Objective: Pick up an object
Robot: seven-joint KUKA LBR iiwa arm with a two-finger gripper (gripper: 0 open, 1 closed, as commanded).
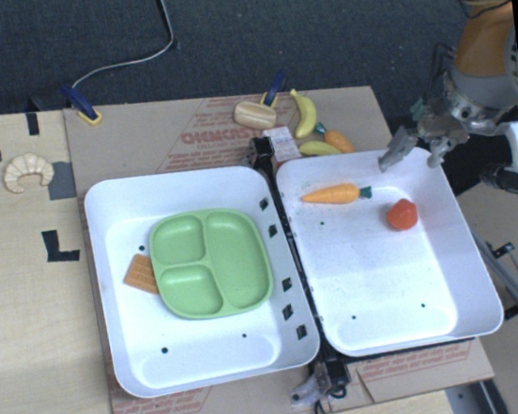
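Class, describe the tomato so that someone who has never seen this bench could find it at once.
Start at the right bin of the two white ones. Near its upper right corner, close to the gripper, lies the tomato. It is round and red, while its one neighbour in that bin, the carrot, is long and orange with a green end.

Even, bright light; soft shadows, slightly blurry throughout.

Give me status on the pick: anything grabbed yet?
Done: nothing lifted. The carrot and the red tomato both lie on the floor of the right bin. In hand: nothing; the gripper sits at that bin's upper right corner, jaws spread and holding nothing. Left: descend on an object, close, lift.
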